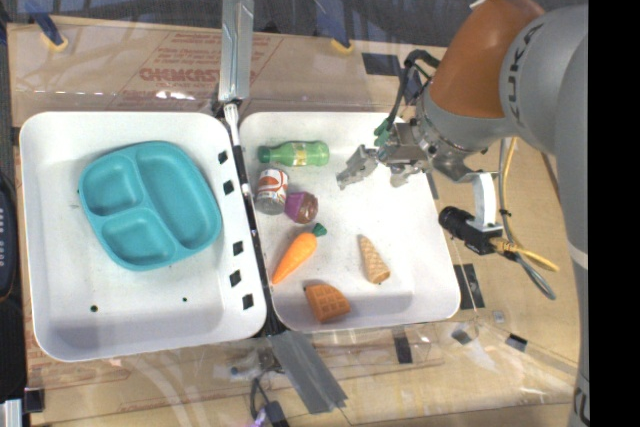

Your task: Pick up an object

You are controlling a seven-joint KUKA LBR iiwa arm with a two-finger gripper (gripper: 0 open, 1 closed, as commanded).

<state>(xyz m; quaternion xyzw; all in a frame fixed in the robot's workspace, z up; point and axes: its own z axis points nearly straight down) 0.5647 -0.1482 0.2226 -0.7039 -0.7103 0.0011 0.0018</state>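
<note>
Right bin (425,287): bottle (293,153), can (271,190) and plum (301,207) near the left wall; carrot (296,256) below them; cone (373,259) mid-floor; waffle (327,301) by the front rim. Gripper (352,169), fingers apart and holding nothing, over bare floor right of the bottle. Left bin (50,245): teal tray (148,202).

Right white bin (425,290): objects crowd its left half. Green plastic bottle (294,154) lies along the top left; small red-and-white can (271,190) and purple toy vegetable (301,207) touch just below it. Orange toy carrot (295,257) lies slanted beneath them. Brown waffle piece (327,301) sits at the bottom wall, tan ice-cream cone (373,259) near it. Open floor lies between cone and bottle. The two-finger gripper (358,166) hangs over the upper middle. Teal divided plate (149,203) fills the left bin's (60,315) centre; bare floor rings it.
</note>
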